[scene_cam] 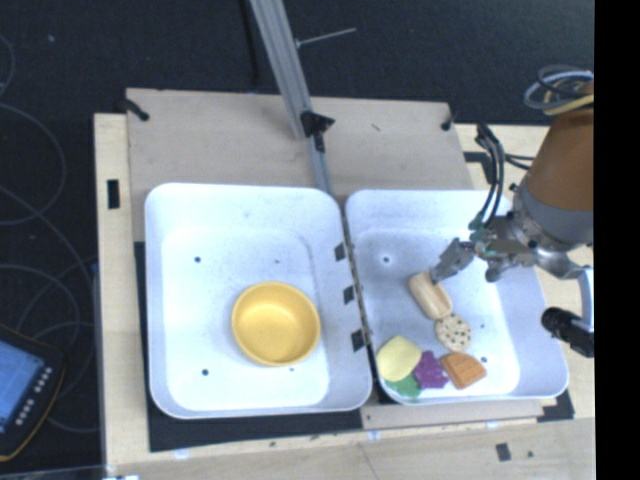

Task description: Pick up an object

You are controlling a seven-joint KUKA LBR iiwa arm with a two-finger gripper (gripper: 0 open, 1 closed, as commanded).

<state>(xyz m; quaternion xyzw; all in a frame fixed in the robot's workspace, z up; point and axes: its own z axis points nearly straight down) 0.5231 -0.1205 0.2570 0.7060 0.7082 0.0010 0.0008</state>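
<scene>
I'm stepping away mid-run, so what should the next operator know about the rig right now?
Claw: low in the right bin, just above the tan bread-like piece; nothing visibly held, and whether it is open or shut is unclear.
Right bin: tan piece, spotted cookie, yellow piece, purple piece and orange piece, clustered near the front edge.
Left bin: yellow bowl.
Done: approach to the tan piece.
Left: grasp and lift an object.
</scene>
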